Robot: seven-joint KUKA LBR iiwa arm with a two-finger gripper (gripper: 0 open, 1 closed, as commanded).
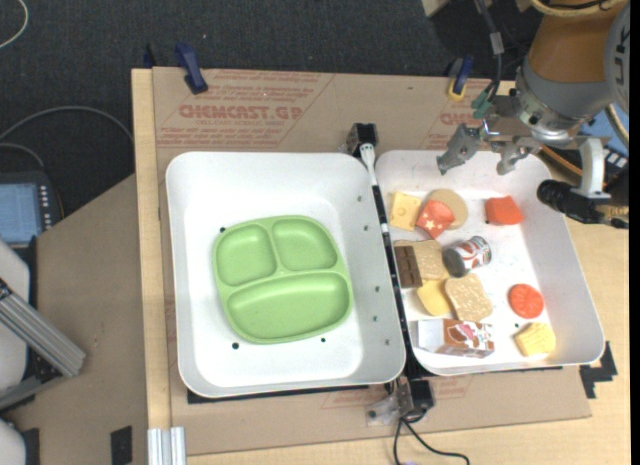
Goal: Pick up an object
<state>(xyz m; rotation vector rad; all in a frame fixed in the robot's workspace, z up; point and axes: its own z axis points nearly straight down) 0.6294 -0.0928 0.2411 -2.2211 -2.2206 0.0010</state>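
Observation:
My gripper [484, 156] hangs over the far edge of the right bin [575, 263], its two fingers spread apart and open with nothing between them. Below it in that bin lie several small food items: a yellow cheese slice [404, 210], a tan round with a red strawberry piece [437, 216], an orange block [503, 211], a brown chocolate bar [406, 265], a small dark can [467, 255], a slice of bread [468, 298], a red-orange disc [526, 300], a yellow block [535, 339] and a red-and-white packet [466, 335].
The left bin [190, 213] holds a green divided plate [282, 278]. Both bins rest on a cardboard sheet [250, 103] held by blue clamps [191, 67]. A black clip [362, 137] sits where the bins meet at the far edge. Cables run at the right.

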